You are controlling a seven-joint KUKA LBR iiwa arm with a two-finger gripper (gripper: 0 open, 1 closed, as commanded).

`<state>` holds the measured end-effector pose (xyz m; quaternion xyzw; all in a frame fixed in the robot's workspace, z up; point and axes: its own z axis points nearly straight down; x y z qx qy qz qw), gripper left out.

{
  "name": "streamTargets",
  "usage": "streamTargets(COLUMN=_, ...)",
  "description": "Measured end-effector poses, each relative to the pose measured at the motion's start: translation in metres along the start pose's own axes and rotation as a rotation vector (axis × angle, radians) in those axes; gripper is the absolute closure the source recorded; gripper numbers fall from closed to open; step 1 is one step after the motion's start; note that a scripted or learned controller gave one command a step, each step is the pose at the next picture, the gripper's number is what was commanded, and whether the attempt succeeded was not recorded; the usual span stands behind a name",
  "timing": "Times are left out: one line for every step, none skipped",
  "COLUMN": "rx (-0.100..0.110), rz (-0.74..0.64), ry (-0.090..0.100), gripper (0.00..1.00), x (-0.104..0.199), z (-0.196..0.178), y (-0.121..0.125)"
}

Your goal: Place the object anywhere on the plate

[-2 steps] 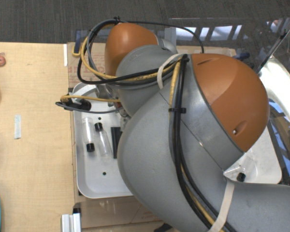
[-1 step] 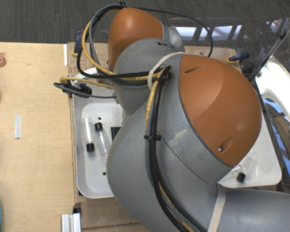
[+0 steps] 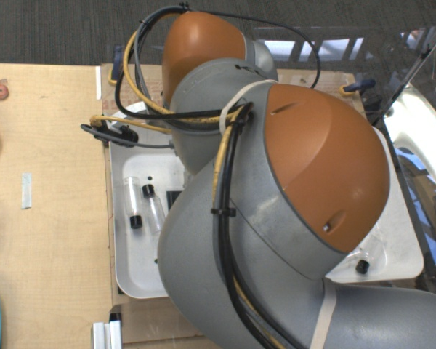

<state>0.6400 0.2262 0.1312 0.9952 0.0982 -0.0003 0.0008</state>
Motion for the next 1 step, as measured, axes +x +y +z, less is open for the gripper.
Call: streamTargets(rx=-0.001, rz=-0.104, ry=-0.004, gripper=0.0, x=-0.1017, z=0.0199, y=-0.0213)
